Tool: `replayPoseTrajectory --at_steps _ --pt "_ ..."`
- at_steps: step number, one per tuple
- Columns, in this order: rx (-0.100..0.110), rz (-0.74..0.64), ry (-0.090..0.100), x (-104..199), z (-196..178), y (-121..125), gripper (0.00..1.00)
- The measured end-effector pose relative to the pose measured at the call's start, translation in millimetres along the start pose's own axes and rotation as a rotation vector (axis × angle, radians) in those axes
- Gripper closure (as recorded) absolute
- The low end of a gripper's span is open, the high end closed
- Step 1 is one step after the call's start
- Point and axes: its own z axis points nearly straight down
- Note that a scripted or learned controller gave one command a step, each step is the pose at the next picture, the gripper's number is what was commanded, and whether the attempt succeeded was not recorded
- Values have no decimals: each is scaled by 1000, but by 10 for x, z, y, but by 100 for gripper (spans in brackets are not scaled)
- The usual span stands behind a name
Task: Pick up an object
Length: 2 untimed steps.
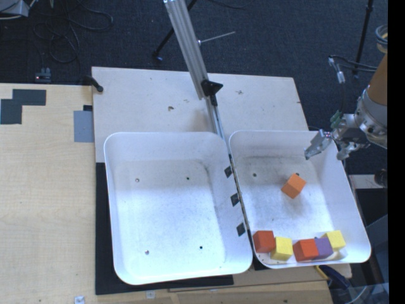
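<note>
Gripper (330, 143) hangs over the far right rim of the right bin (354, 201), fingers spread apart, grasping nothing. An orange cube (293, 186) lies alone mid-bin, nearer than the gripper. Along the bin's near wall sit a red block (264, 240), yellow block (282, 248), red block (305, 249), purple block (323, 246) and yellow block (335, 239). No legible writing found.

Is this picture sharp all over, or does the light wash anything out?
Camera view: the left bin glares bright white on its floor; the orange block casts a faint shadow in the right bin; the gripper looks slightly blurred; the floor behind is dim.
</note>
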Motion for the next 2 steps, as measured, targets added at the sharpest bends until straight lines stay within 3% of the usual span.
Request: replayPoseTrajectory --at_steps 1,2 --pt "8 -1 3 187 1517 75 0" --pt "-5 7 -1 360 1621 -382 0"
